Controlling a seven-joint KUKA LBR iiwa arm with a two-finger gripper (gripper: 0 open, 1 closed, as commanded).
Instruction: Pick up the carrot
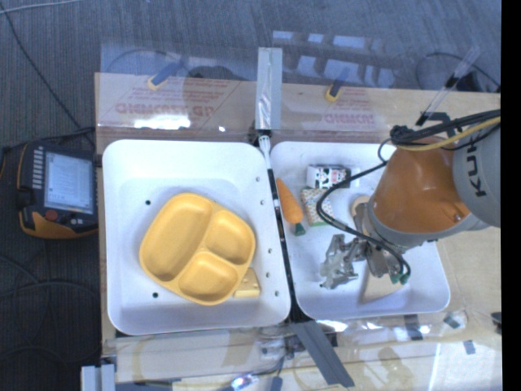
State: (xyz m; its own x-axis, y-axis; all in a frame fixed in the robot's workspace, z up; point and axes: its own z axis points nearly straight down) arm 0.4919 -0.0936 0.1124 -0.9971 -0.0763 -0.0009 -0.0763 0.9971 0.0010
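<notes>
With the carrot (289, 204) lying against the right bin's (423, 304) left wall and your end effector (340, 265) low mid-bin, its state impossible to tell, move left and close across the carrot's width.

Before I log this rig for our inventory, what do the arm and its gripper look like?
The arm is grey with a broad orange band above the wrist, rounded in shape, and carries dark lettering on its grey shell. Black and yellow cables run along it, and a thinner black cable loops down toward the wrist. The gripper is bare silver-grey metal with a small green part beside it.
</notes>
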